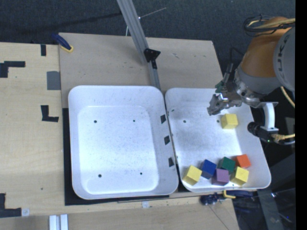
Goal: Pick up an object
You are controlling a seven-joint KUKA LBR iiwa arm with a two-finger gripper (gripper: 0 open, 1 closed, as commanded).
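The end effector (217,105), grip state unclear, hovers beside a yellow block (229,121); five blocks (221,175) cluster near the right bin's (192,128) front edge.

Smooth white plastic bins (117,92) (faintly speckled), pale matt wood bench (105,56), brushed metal rail (132,18), dark carpet-like floor (57,8)
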